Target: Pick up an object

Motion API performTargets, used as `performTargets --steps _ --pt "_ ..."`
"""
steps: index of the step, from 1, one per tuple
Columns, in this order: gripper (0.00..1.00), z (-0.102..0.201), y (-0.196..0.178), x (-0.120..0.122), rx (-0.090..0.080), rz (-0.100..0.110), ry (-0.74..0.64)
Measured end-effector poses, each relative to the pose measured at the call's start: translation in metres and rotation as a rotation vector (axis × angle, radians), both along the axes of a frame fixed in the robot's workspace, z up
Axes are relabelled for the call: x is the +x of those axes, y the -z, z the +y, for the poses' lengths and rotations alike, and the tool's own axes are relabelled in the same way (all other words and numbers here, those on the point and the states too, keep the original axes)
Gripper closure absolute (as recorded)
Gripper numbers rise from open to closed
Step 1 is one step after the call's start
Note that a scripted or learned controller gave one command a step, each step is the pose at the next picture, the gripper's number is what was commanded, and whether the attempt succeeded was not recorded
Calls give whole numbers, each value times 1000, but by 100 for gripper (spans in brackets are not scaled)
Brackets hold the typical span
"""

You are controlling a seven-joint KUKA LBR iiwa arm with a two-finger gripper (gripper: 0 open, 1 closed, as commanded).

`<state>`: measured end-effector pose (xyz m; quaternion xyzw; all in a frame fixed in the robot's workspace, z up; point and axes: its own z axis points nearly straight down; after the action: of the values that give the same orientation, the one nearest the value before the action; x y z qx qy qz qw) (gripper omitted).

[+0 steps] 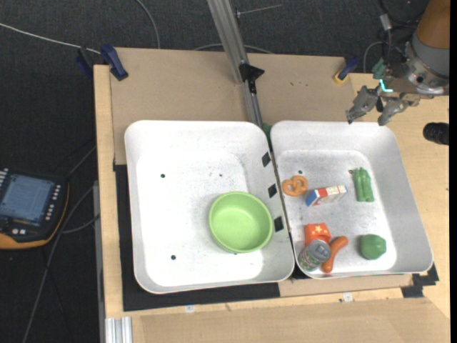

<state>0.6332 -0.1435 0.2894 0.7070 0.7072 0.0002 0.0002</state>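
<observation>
Two-finger gripper (pixel 373 111) hangs near the top right, over the bare bench just above the far rim of the right bin; jaws spread apart, nothing between the fingers. Grey arm with orange band (pixel 433 27) comes in from the upper right corner behind it. Right shallow white bin (pixel 405 191) below the gripper holds all the small stuff: green ridged vegetable-like toy (pixel 363 184) upright near the right wall, small white box with red and blue ends (pixel 325 195) lying tilted just left of it, orange-brown pretzel-shaped toy (pixel 294 186) left of the box near the bin's left wall. Lower down, small orange-red block (pixel 316 232), a grey round can-like item (pixel 315 254) touching it at the front edge, an orange curved carrot-like piece (pixel 335 251) leaning against the can, and a round green lumpy toy (pixel 372 246) to the right, apart from the rest. All well apart from the gripper. Left shallow white bin (pixel 157 191) carries a light green plastic bowl (pixel 240 222), open side up, near its right wall. Wooden bench top (pixel 178 84) under both bins, blue clamps (pixel 111 61) at its far edge, metal pole (pixel 227 27) slanting up between the bins. Orange-edged handheld pendant with screen (pixel 27 206) lies on the dark floor at far left.
</observation>
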Motion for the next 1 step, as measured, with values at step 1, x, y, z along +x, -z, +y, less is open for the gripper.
performTargets --steps 1 --pt "0 0 0 0 0 0 0"
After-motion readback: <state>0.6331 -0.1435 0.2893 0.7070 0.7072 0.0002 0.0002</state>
